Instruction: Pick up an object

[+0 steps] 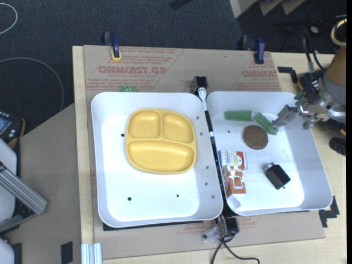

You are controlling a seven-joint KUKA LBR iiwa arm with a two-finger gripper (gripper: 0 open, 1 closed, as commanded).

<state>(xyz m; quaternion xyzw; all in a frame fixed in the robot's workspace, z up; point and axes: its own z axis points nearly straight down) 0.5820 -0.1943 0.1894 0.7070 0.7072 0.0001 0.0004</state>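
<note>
The right bin (308,164) holds several small items. A green bar (237,115) lies at the back, and a second green piece (265,123) lies slanted beside it, touching a brown round disc (256,137). A black block (277,176) rests toward the front. An orange and white packet (234,171) lies along the bin's left wall. My gripper (295,117) hovers over the back right of this bin, just right of the slanted green piece. Its fingers are spread open with nothing between them.
The left bin (110,164) carries a yellow divided plate (161,141). Blue clamps (114,43) hold the board's far edge. The grey arm (335,92) comes in over the right bin's far right corner.
</note>
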